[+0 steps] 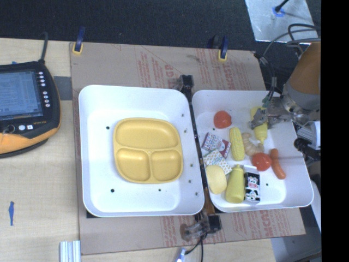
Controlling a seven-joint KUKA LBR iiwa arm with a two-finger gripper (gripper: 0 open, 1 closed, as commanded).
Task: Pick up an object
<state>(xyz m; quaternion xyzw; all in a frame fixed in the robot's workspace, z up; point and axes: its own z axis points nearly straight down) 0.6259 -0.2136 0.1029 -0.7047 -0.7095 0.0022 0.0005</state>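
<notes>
My gripper [266, 117] hangs over the far right part of the right bin [297, 195], reaching in from the right edge. Directly under and beside it lies a small yellow item [260, 131], with another yellow piece [254, 112] just to its left; I cannot tell whether either is touched. Nearby lie a red tomato [222, 119], a corn cob [236, 143], a second tomato [262, 161] and an orange sausage-like piece [277, 164].
The right bin also holds a lemon [216, 179], a yellow bottle [235, 183], a small milk carton [251, 186] and snack packets [214, 144]. A yellow divided plate [148, 149] lies in the left bin [92, 146]. A tablet [22, 105] lies at far left.
</notes>
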